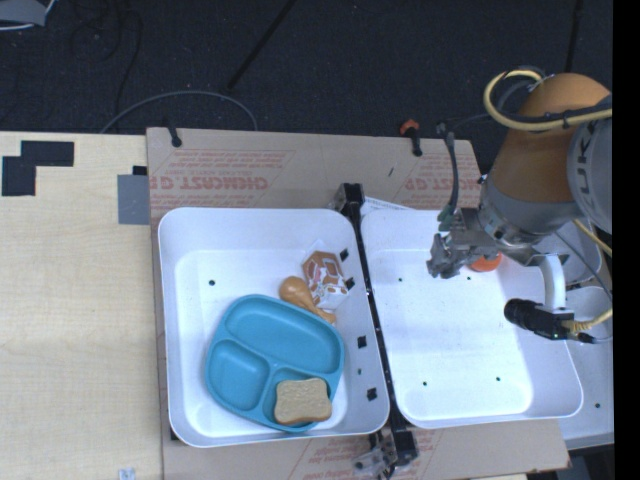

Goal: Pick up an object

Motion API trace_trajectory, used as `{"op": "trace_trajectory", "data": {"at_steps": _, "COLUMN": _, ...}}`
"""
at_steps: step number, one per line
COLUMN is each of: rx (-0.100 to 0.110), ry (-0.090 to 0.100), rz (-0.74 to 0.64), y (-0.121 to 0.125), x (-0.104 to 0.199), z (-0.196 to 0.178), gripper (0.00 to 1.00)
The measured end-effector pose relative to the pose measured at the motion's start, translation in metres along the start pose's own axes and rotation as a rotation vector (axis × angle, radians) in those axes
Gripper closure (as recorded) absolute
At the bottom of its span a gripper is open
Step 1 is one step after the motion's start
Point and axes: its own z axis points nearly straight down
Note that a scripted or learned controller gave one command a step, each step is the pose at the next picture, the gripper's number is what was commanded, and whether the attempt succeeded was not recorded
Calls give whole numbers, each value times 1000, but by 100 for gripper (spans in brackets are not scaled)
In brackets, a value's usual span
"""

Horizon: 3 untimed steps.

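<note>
My gripper (443,262) hangs over the far part of the right bin (470,388), dark against the white floor. A small orange thing (486,262) shows just to its right, partly hidden by the wrist; I cannot tell whether it is touched. In the left bin (185,268) lies a blue divided plate (262,353) with a slice of toast (302,401) in its near compartment. A tan drumstick-shaped piece (300,294) and a clear-wrapped brown snack (325,274) lie by the plate's far edge, close to the divider.
A black divider rail (366,308) runs between the two bins. Brown cardboard (260,173) lies under and behind them. A black cable fitting (538,318) hangs from the arm over the right bin's right side.
</note>
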Motion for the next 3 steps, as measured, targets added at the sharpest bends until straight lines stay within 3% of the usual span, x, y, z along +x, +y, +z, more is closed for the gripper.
{"op": "trace_trajectory", "data": {"at_steps": 1, "rx": 0, "ry": -1, "rz": 2, "y": 2, "x": 44, "z": 4, "gripper": 100}}
{"op": "trace_trajectory", "data": {"at_steps": 3, "rx": -2, "ry": -3, "rz": 1, "y": 30, "x": 152, "z": -4, "gripper": 100}}
